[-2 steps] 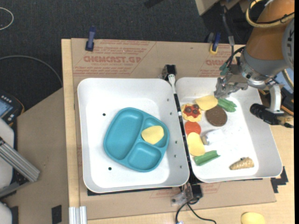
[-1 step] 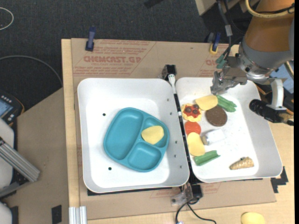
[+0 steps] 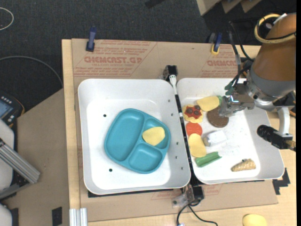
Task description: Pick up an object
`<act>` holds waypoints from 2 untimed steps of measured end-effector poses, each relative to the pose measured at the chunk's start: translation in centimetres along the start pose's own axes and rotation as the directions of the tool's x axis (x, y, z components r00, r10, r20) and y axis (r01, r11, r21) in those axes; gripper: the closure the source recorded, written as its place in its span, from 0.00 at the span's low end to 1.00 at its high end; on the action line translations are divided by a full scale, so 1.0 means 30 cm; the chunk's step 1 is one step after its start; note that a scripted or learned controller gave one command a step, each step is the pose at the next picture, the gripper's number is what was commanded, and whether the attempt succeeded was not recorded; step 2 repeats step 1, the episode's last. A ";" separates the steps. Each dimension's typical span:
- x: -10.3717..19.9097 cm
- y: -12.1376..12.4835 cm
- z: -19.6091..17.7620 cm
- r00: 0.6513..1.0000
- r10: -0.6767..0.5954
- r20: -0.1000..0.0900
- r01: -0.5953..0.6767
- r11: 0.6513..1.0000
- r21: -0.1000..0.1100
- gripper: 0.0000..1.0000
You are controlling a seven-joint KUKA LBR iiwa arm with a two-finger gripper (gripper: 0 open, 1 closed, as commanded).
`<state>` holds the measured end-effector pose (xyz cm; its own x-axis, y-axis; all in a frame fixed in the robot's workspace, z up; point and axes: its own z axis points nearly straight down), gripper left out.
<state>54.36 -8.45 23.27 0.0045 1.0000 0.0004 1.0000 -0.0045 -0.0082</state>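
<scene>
White bins: two. Left bin [image 3: 89, 126]: one blue tray [image 3: 124, 140], one yellow piece [image 3: 154, 135]. Right bin [image 3: 268, 171]: seven food items, brown disc [image 3: 217, 120] under tool [image 3: 225, 106]. Tool state: cannot tell.

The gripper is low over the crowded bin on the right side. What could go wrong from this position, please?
1. The gripper hangs right at the brown round piece and the yellow piece, which lie touching; closing may catch both or push one away.
2. The red flower-shaped piece and orange piece lie against the bin's left wall, so a nudge could jam them there.
3. Whether its fingers are open is unclear, so a grasp may simply miss.
</scene>
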 end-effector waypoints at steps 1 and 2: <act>0.222 -0.100 -0.185 1.000 -0.012 -0.002 0.012 1.000 -0.014 1.00; 0.222 -0.100 -0.185 1.000 -0.012 -0.002 0.012 1.000 -0.014 1.00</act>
